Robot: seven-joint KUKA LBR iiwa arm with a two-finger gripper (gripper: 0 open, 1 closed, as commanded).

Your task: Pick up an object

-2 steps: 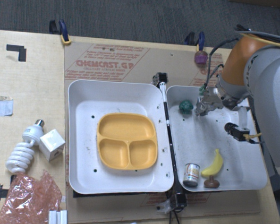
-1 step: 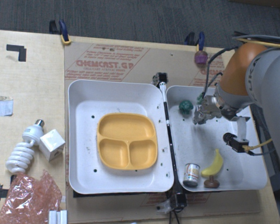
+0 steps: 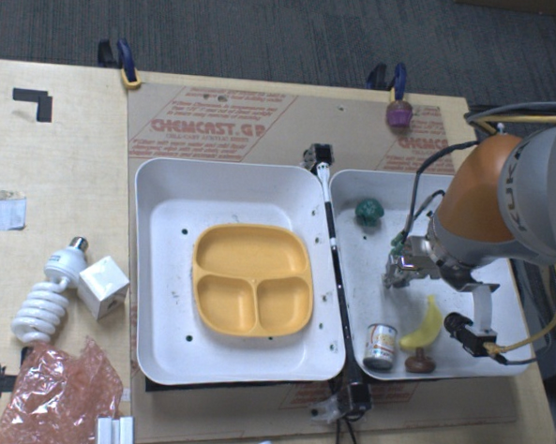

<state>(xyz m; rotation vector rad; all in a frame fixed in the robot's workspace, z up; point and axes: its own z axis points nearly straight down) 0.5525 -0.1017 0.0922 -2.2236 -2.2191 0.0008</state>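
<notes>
The right bin [image 3: 350,268] holds a small green ball [image 3: 370,211] near its back, and a yellow banana [image 3: 428,324], a small can [image 3: 379,346] and a brown piece [image 3: 421,363] at its front. My gripper [image 3: 399,269] hangs low over the bin's middle, between the ball and the can. It is just left of the banana's upper end. I see nothing held in it. The arm's orange band and grey wrist cover the right part of the bin.
A yellow three-section tray [image 3: 253,281] lies in the left bin [image 3: 163,256]. A purple object [image 3: 399,112] sits on the board behind the right bin. A light bulb [image 3: 48,296], a white cube [image 3: 103,285] and a pink bag [image 3: 56,395] lie on the bench's left.
</notes>
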